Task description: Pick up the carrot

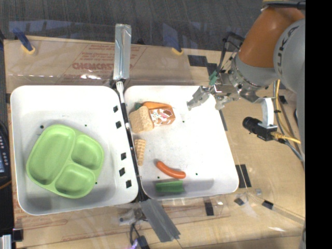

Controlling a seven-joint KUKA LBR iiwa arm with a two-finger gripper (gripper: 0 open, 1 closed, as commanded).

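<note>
Right bin [218, 139]: carrot [170, 170] near front edge

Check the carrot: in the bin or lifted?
In the bin. The carrot lies flat on the right bin's floor near the front; the gripper is apart, over the far edge.

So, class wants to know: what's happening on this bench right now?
A grey robot arm reaches in from the right, its pincer hovering over the upper right corner of the right bin, holding nothing. The carrot it should pick up lies at the bin's upper left, beside a small carton and a cracker. Lower down lie a cone, a sausage and a green block. The left bin holds a green tray.
</note>
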